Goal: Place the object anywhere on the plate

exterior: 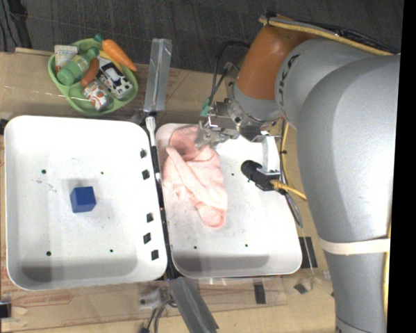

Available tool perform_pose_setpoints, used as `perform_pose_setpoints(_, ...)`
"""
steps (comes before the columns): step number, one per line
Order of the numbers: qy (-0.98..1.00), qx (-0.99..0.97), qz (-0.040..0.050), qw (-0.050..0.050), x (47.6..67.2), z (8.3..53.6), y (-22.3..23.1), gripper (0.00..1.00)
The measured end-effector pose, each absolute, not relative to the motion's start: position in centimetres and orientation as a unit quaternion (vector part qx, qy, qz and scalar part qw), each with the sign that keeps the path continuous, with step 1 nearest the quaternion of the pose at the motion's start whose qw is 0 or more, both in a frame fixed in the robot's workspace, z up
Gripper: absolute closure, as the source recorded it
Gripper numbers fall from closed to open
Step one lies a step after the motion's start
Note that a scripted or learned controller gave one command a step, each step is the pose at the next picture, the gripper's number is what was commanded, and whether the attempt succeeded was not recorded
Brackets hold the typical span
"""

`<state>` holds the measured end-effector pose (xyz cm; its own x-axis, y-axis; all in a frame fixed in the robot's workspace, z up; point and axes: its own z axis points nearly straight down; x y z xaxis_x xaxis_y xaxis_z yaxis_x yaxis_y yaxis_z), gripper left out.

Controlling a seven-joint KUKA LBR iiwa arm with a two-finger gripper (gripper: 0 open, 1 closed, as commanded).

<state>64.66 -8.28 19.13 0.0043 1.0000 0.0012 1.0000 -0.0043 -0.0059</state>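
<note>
My gripper (208,129) hangs low over the far end of the right bin (259,259), its tip just at the upper edge of the pink cloth (193,179) — whether it has closed on the fabric I cannot tell. The cloth lies crumpled along that bin's left side, running from the far wall toward the middle. In the left bin (25,208) sits a small blue cube (83,198), well apart from my arm. A green bowl of toy food (93,73) rests on the bench beyond the left bin
</note>
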Motion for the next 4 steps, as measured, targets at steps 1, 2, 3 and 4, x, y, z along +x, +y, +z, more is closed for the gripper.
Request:
perform_pose_setpoints(1,-0.709,-0.706,0.001,0.001,64.7,23.1,-8.2,1.0)
perform_pose_setpoints(2,-0.836,-0.548,0.0022,0.003,63.8,22.1,-2.6,1.0)
perform_pose_setpoints(3,-0.93,-0.368,0.0019,0.003,63.7,21.9,1.6,1.0)
perform_pose_setpoints(4,-0.985,-0.173,0.0008,0.001,63.1,23.2,6.2,1.0)
